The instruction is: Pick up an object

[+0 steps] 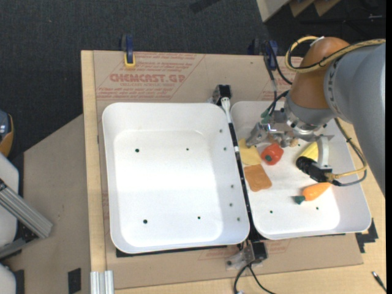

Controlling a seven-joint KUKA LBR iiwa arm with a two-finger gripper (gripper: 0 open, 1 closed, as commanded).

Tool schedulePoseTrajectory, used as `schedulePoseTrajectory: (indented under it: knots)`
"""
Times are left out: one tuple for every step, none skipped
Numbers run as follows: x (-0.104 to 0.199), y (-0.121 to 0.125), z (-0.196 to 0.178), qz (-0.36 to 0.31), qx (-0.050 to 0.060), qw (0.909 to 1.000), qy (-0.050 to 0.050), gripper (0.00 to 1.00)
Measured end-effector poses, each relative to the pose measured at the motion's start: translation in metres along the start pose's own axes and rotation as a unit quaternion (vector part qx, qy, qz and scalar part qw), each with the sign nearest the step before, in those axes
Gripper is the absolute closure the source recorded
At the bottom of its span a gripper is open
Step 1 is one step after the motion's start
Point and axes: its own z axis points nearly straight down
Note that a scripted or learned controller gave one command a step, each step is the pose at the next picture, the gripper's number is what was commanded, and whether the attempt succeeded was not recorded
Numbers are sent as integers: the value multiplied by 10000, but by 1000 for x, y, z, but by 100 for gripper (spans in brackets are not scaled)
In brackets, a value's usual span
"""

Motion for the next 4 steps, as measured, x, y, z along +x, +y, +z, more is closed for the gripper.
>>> schedulePoseTrajectory:
  knots:
    - [0,2,-11,-3,-21,10000,-4,100]
    - [-81,-51,1,39,17,10000,-15,100]
    - [-68,4,-51,-23,-62,10000,-17,100]
    - [-126,-10,1,8,-21,10000,37,100]
